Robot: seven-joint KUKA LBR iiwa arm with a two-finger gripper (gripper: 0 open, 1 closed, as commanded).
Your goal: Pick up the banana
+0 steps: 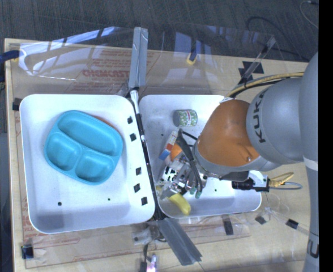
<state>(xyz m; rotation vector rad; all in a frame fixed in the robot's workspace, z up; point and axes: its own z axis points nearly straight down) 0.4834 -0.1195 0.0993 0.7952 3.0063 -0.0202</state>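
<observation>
Camera view entry: my arm (268,123) reaches in from the right and hangs low over the right bin (212,103). The claw (180,181) sits in the bin's near-left part, above a small clutter of items. I cannot tell whether it is spread or pressed together; wires and hardware blur into the objects beneath.

Banana (179,203): a yellow shape at the bin's front edge, near the left corner, just beside the claw on the side toward the camera. Only a short stub shows, so I judge its long axis runs roughly from upper left to lower right, but that is a weak reading. It appears to lie on the bin floor, not between any part of the claw.

Judgement: the next move turns on shifting the claw slightly toward the front wall, with little room there.

Hard to make out: an orange-and-blue item (171,149) partly under the wrist. A small can (186,117) lies apart at the back. Left bin (42,208) holds a blue tray (84,146).
</observation>
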